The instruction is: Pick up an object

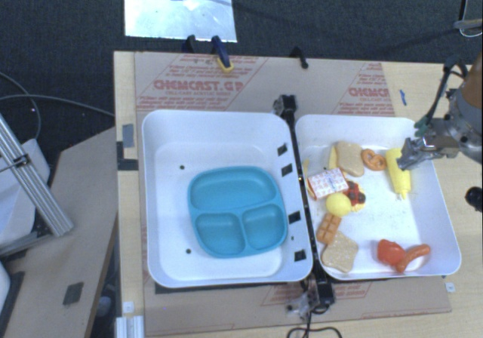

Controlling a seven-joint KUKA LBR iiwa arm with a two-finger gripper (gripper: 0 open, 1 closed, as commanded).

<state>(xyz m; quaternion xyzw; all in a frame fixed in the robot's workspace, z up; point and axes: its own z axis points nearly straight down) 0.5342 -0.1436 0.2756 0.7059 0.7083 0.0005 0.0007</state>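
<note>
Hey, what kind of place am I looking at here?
Probably a robotics lab test bench: a gripper hangs over a white bin of toy food, beside a bin holding a blue divided tray.

A grey metal tool [414,149] with blocky parts is seen; dark cables are routed along the grey wrist [462,127] above it.

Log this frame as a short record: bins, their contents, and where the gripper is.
left bin: blue divided tray
right bin: toy foods, including corn cob, pretzel, bread slice, red pepper
gripper: over the right bin's far right part, just above the corn cob
object held: none visible between fingers
</note>
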